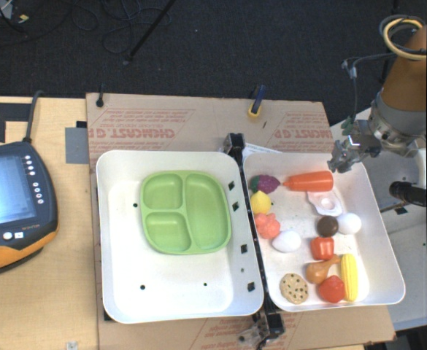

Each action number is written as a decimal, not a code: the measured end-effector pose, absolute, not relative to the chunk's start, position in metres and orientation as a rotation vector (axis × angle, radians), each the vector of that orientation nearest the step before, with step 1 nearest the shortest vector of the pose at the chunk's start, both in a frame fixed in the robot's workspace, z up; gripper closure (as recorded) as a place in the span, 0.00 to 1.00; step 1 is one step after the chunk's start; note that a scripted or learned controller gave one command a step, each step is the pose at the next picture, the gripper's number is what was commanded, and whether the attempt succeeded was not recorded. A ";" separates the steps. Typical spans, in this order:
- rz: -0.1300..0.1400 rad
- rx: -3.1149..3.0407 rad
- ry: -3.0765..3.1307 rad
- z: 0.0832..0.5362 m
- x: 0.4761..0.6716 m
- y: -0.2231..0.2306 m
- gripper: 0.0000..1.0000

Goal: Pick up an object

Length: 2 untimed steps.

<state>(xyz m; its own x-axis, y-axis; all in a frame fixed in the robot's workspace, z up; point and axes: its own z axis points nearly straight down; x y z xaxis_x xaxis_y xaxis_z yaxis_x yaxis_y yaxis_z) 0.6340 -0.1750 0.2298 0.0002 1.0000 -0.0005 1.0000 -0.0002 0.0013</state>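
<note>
**Toy food crowds the right bin, pincer at its far right corner**

From the overhead camera we count two white bins on the table (60, 122). The left bin (118, 268) holds one green divided plate (185, 212). The right bin (388, 268) holds about a dozen toy foods: one carrot (309, 181), one purple piece (267, 184), one yellow piece (261, 202), one pink piece (267, 226), two white eggs (286, 241) (349, 223), one brown ball (327, 226), one red piece (322, 248), one corn cob (349, 275), one cookie (295, 288), and one tomato (331, 289). They lie close together, several touching. The pincer (344, 155) hangs over the far right corner, just right of the carrot; we cannot tell whether it is apart or together. One tablet (9, 203) sits far left.
</note>
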 end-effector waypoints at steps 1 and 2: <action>-0.003 2.223 2.228 0.220 0.607 -0.123 1.00; -0.003 2.223 2.227 0.236 0.579 -0.081 1.00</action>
